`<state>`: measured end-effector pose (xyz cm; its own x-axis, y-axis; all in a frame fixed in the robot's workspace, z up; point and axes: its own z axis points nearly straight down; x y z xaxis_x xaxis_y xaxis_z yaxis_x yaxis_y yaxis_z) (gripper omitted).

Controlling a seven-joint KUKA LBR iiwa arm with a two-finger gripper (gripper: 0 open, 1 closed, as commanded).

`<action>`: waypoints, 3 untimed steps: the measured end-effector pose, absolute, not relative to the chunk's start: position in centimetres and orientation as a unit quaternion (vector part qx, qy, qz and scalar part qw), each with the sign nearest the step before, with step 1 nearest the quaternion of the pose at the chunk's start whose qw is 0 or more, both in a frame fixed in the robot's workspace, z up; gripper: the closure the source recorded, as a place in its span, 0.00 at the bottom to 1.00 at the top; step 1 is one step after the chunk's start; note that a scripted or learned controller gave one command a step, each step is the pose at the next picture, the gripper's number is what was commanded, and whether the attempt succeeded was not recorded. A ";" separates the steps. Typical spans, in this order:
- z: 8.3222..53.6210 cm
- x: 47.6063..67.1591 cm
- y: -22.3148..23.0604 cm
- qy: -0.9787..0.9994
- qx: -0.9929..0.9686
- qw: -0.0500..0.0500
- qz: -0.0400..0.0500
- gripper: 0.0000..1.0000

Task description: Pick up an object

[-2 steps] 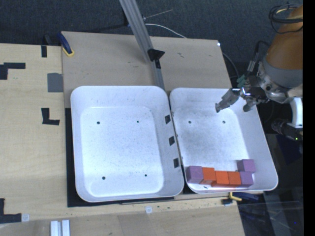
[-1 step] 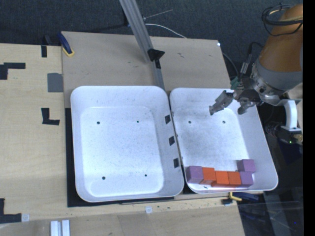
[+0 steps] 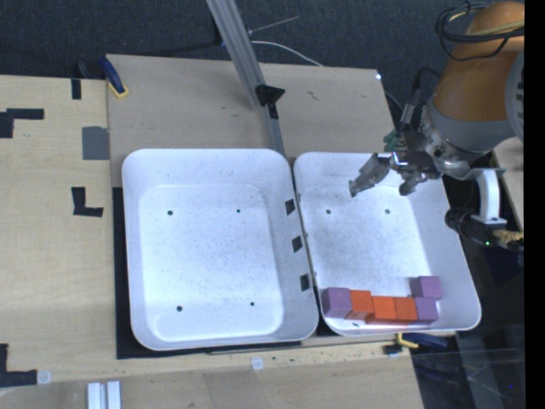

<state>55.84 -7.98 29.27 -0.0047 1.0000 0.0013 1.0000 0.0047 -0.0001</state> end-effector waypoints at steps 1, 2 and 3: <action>33.6 58.9 -7.3 -0.709 -0.706 -0.002 -0.002 0.00; 25.3 59.9 -6.8 -0.707 -0.707 0.003 0.003 0.00; 13.6 65.8 -9.5 -0.707 -0.707 0.002 0.003 0.00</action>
